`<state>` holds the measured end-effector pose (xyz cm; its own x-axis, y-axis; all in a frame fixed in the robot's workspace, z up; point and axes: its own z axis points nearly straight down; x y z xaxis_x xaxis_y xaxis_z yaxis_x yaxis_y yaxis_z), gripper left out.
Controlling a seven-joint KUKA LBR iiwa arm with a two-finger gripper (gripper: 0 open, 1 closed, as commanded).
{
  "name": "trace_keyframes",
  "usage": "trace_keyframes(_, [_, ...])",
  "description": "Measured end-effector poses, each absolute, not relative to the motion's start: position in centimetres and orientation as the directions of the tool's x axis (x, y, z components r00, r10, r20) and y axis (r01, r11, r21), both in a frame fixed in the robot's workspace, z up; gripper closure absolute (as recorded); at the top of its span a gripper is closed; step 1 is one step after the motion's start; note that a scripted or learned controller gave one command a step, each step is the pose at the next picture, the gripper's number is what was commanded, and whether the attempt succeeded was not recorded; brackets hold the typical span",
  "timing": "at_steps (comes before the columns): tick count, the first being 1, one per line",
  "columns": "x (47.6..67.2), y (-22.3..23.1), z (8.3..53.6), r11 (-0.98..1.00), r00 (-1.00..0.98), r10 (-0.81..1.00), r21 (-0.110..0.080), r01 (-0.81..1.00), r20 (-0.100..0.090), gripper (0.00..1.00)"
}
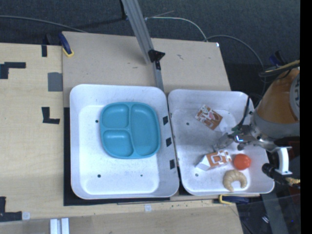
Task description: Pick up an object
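Note:
The right bin (187, 106) holds four small objects. A brown and white snack packet (209, 117) lies near its far side. A small orange and white carton (216, 160) rests toward the front, with a red-orange ball (242, 161) just right of it. A tan croissant (235, 179) sits by the front rim. My gripper (226, 141) hangs low over the bin's right half, between the packet and the carton and just above the carton. Nothing visibly sits in its grasp. The grey arm with its orange band (279, 106) comes in from the right.
The left bin (83, 174) carries a blue divided plate (130, 129). A grey metal rail (139, 26) slants down to the gap between the bins at the back. Cables (214, 35) run behind the right bin.

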<state>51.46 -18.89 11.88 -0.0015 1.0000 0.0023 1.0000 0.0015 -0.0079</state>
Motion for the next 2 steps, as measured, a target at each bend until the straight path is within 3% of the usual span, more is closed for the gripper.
trace_keyframes(1, [51.6,-18.9,13.2,0.002,-0.002,1.000,-0.004,1.000,0.001,1.00])
trace_keyframes(2, [50.8,-19.4,18.2,0.000,0.000,1.000,0.003,1.000,-0.001,1.00])
